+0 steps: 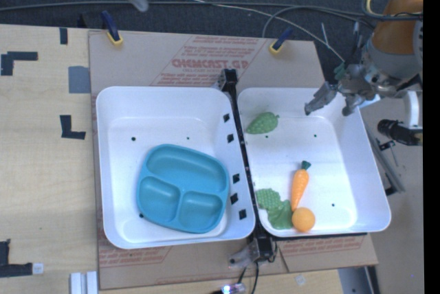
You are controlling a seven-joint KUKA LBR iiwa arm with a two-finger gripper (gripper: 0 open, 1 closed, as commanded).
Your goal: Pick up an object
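The bench (41, 148) carries two white bins side by side: the left bin (117, 107) holds a blue tray (183, 188), and the right bin (357, 169) holds the small things worth going for. The arm (397, 18) reaches in from the right, and its claw (335, 103) hangs over the right bin's far right corner with its fingers apart and nothing between them, so the pick is not yet begun. Nearest to it is a green leaf (262, 123) lying alone near the far left of that bin, well apart from the rest. A carrot (299, 187) lies near the front, touching an orange ball (303, 219) and just beside a second green piece (273, 207). The lone leaf looks the cleaner target, though flat and low; the carrot is firmer, and I'd straddle its narrow width, clear of the ball, descending straight before closing.
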